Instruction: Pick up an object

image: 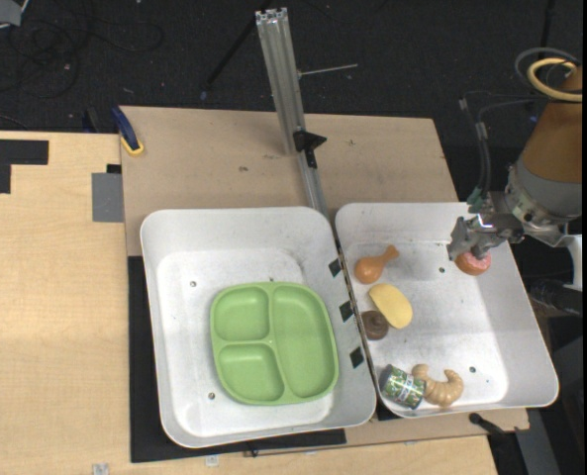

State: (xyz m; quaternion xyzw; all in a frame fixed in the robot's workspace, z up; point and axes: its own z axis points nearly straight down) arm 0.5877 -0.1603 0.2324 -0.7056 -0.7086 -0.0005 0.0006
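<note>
- Camera view, tool: I see the gripper [470, 242] over the far right part of the right bin [511, 364], hanging from the grey arm [550, 156] that enters from the right.
- Tool state: I cannot tell how far apart the fingers stand; they are dark and small against the bin floor.
- Contact: a pink and red round object [474, 262] sits directly under the fingertips, touching or just below them. I cannot confirm that it is clamped between the fingers.
- Right bin contents: a toy drumstick [376, 262] lies near the bin's left wall; a yellow lemon-shaped piece [391, 305] lies just below it; a small brown round piece [374, 326] touches the yellow piece on its lower left.
- Near edge of the right bin: a green can [404, 387] lies on its side, with a tan croissant [441, 384] just beside it on the right.
- Left bin [174, 255]: a green divided plate [272, 342] with three compartments rests on its floor.
- Obstructions: a metal post [285, 97] stands behind the two bins, well apart from the gripper. The items in the right bin lie apart from the tool.
</note>
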